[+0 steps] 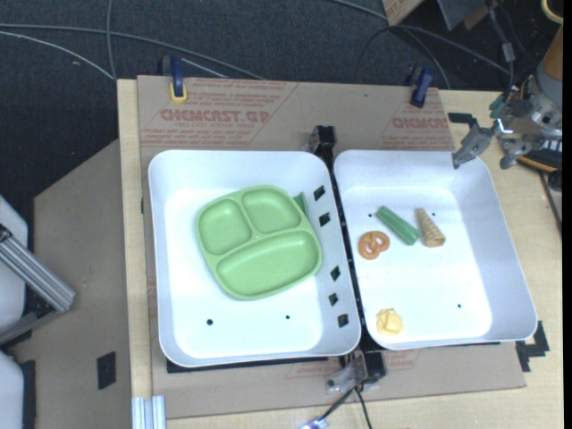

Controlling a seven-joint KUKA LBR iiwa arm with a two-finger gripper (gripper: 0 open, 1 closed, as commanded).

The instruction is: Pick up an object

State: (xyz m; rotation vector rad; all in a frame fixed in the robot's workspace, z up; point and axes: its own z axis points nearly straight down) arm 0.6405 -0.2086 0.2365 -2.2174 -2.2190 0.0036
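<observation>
pretzel (pixel 374 244), green stick (pixel 396 225), cone (pixel 430 228) and yellow lump (pixel 388 322) lie in the right bin (pixel 500 266); gripper (pixel 487 147) hangs over its far corner, fingers spread, pinching nothing

Open floor surrounds the pretzel (pixel 374 244) and green stick (pixel 397 225).

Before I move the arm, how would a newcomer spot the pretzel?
Look in the right-hand white bin, not the one holding the green plate. Near its middle lie three small things in a row; the pretzel is the leftmost, beside the green stick. It alone is orange-brown and looped.
</observation>
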